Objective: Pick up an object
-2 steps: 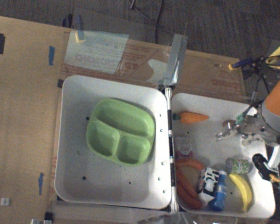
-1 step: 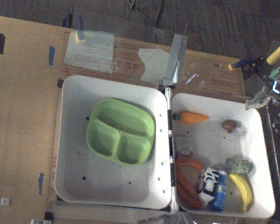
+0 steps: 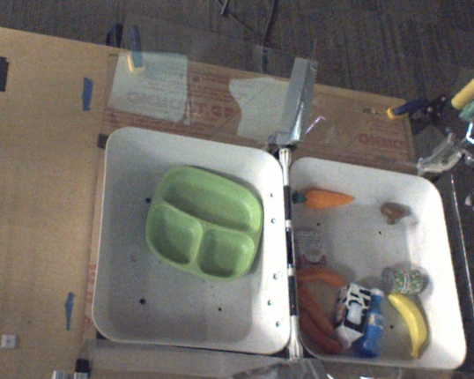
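Currently parked at upper right, outside both shallow white bins (image 3: 114, 236): grey two-finger gripper (image 3: 458, 148), finger state indeterminable. Lying in right bin: orange plastic carrot (image 3: 325, 199), yellow plastic banana (image 3: 410, 323). Left bin: green compartment tray (image 3: 205, 222).

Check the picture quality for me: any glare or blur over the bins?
Camera view: soft overall; clear sheets behind the bins and at the bottom edge throw glare; small things in the right bin, such as the banana, look fuzzy; the green tray in the left bin reads cleanly.
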`<state>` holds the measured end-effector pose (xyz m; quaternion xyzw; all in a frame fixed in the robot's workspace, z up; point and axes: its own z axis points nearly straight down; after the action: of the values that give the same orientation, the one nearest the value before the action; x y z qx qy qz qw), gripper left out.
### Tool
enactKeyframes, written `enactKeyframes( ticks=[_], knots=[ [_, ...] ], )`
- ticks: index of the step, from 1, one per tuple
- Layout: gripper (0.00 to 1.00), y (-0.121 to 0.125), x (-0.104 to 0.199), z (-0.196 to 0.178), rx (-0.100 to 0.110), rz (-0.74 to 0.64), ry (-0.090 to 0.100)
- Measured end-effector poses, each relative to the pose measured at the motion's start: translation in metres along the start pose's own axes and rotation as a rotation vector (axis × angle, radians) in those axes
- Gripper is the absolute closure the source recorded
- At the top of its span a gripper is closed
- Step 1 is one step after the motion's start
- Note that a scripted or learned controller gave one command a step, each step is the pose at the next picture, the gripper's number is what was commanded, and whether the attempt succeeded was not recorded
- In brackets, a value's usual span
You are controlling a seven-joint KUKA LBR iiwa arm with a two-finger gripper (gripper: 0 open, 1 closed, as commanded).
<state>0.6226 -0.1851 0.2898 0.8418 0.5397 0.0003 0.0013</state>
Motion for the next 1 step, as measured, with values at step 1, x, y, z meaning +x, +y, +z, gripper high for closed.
enactKeyframes(
  ticks=[1],
  knots=[
    [0.00,0.0251,0.0501,0.1349,0.006,0.141,0.000]
  ],
)
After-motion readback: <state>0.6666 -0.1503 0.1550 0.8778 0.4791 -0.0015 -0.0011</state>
